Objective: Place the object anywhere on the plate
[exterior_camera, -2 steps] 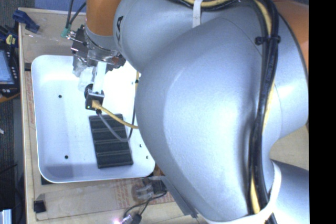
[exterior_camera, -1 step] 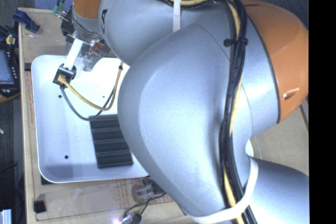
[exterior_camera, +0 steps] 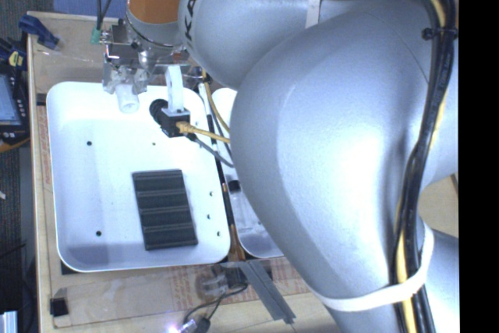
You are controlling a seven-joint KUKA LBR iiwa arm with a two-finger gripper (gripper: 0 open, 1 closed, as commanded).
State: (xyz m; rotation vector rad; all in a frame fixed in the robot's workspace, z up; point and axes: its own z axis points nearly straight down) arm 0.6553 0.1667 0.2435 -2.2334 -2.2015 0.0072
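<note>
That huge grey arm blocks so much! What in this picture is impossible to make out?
- Right bin: mostly hidden behind the arm; only a sliver of its left side shows, so its contents are unknown.
- Plate: cannot be identified with certainty.
- Tool: too small and cluttered to tell whether it holds anything.
- Dark ridged slab in the left bin: its nature is unclear.

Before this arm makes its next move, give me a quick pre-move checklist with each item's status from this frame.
1. Pincer located: ok, over the far part of the left bin.
2. Object between its fingers: cannot tell; nothing clearly shows there.
3. Dark ribbed rectangular slab lying flat in the left bin: ok.
4. Slab clear of the pincer: ok, apart, nearer the bin's front edge.
5. Right bin contents: cannot tell, the arm covers most of it.
6. Plate identified: cannot tell.
</note>
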